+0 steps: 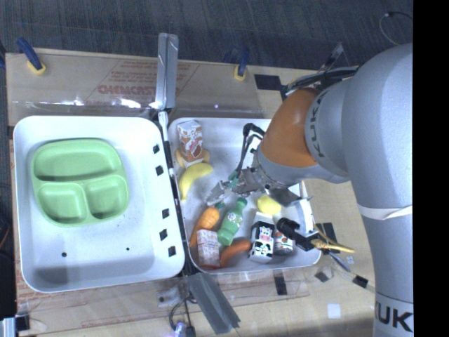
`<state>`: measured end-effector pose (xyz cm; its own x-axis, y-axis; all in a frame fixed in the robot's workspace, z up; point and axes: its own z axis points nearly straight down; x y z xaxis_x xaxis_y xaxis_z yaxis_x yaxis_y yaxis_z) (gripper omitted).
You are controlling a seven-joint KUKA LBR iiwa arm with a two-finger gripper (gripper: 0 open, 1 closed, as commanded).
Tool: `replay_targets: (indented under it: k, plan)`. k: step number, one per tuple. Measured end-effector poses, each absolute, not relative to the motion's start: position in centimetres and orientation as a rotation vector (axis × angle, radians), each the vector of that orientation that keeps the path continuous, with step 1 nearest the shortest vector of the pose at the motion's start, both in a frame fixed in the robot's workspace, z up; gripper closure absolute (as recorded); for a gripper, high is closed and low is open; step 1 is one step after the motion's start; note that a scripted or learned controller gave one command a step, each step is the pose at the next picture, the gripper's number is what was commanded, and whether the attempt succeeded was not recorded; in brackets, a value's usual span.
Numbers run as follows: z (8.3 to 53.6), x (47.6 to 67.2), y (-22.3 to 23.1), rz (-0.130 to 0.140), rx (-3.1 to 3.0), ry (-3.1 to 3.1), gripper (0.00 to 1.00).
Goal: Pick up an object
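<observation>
Over the right bin, the gripper hangs low above a green bottle, beside a banana, a lemon and a carrot; whether its fingers are parted or closed I cannot tell. Left bin holds a green divided tray.

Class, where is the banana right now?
The banana lies in the right bin, near its left wall, just below the small carton and above the carrot.
</observation>
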<state>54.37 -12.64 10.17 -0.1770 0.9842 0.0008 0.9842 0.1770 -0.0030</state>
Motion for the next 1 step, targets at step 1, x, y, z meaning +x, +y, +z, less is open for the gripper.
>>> replay_targets:
  k: [1]
  plan:
    - [18.16, 51.63, -14.33, 0.003, -2.235, -2.206, 0.00]
